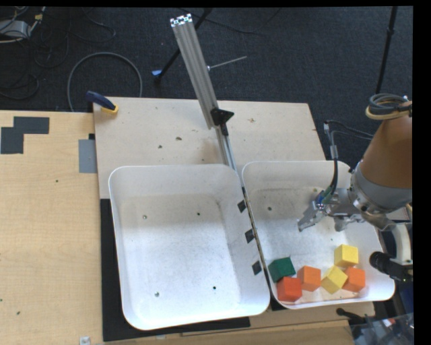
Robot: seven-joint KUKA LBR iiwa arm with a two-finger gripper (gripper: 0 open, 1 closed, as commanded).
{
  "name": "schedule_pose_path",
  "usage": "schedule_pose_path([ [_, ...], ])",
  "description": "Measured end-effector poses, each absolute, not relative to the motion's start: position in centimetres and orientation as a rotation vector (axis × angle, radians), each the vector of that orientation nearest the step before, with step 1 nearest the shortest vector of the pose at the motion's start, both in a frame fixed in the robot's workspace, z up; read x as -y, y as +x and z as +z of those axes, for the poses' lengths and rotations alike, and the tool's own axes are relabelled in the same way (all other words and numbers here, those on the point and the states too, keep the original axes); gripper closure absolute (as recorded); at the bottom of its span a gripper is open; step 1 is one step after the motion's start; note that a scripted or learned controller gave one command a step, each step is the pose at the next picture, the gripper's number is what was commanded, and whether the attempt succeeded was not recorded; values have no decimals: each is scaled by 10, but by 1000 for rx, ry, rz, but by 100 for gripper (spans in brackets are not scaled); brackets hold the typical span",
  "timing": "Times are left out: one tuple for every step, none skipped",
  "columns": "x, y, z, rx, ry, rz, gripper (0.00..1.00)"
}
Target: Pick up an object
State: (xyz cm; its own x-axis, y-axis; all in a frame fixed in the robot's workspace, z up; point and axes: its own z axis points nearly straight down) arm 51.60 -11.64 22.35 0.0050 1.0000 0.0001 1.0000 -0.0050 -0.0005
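Claw [311, 220] hangs above the blocks, can't tell its grip, so I'd aim for the lone yellow block [346, 255].

No text, label, brand or number can be read anywhere — not on the two white bins [176, 176], the blocks, the arm or the bench. The only sign-like mark is a black-and-white checker pattern [181, 20] topping the far aluminium post — without lettering.

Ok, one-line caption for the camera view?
Gripper above the right bin, away from six coloured blocks at the near edge.
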Motion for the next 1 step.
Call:
schedule_pose_path([
  [136, 521, 139, 2213, -2217, 10, 0],
])
